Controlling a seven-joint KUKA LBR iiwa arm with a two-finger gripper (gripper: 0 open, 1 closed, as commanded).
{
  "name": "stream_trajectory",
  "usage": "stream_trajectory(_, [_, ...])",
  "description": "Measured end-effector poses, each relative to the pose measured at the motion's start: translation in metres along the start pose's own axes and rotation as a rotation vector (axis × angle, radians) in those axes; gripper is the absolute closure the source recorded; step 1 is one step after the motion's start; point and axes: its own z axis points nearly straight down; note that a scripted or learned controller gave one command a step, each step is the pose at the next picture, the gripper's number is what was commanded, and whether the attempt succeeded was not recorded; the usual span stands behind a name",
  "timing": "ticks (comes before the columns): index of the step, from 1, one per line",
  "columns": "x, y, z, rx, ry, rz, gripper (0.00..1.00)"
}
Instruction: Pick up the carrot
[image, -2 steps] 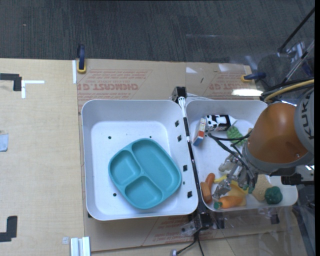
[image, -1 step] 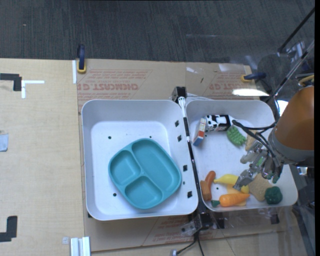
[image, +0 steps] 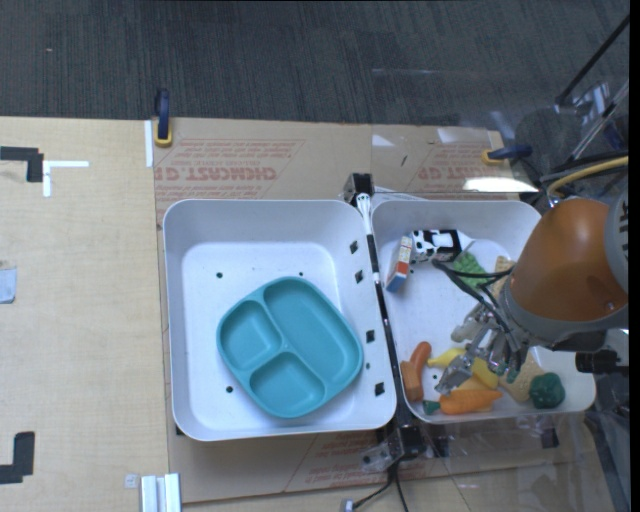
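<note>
The carrot (image: 470, 402) is orange with a small green end on its left. It lies flat against the front wall of the right bin (image: 455, 212). My gripper (image: 462, 366) hangs low over the bin's front half, just above and behind the carrot, among the crowded toys. The carrot rests on the bin floor and nothing lifts it. The grey arm with its orange band (image: 565, 262) comes in from the right and covers part of the bin.
A shorter orange-red piece (image: 414, 367) lies left of the carrot and a yellow item (image: 484, 374) sits under the gripper. Green broccoli (image: 547, 390) is at the front right. A black-and-white toy (image: 436, 242) and a small box (image: 400, 265) sit at the back. The left bin (image: 190, 330) holds a teal divided plate (image: 290, 345).
</note>
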Motion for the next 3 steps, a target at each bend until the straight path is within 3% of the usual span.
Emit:
stream_trajectory(1, [0.0049, 0.0049, 0.0174, 0.003, 0.004, 0.559, 0.00])
stream_trajectory(2, [0.0031, 0.0053, 0.0092, 0.002, 0.001, 0.558, 1.00])
stream_trajectory(3, [0.0032, 0.0052, 0.0092, 0.002, 0.002, 0.558, 0.00])
